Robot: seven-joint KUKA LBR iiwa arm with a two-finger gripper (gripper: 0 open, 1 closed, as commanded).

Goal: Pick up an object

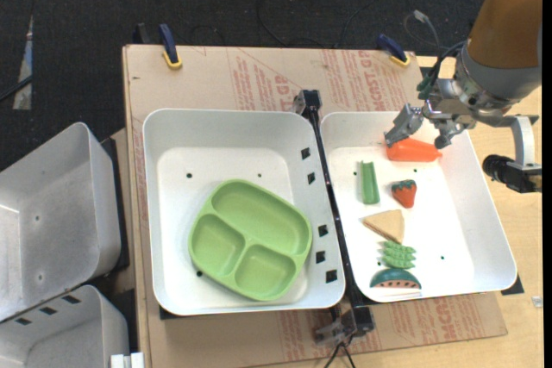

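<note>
My gripper [425,131] hangs over the far part of the right bin [483,224], its two fingers spread apart. Just below them lies an orange carrot-shaped toy [413,151], which sits on the bin floor and is not between the fingers. Nearer the camera in the same bin lie a green stick [369,183], a red strawberry toy [404,193], a tan wedge [385,226], a green leafy piece [398,254] and a watermelon slice [395,278].
The left bin [172,142] holds a light green divided plate [249,239]. A black divider [325,185] runs between the two bins. Two more white tubs [52,220] stand off the bench at the left. Clamps grip the board's far edge.
</note>
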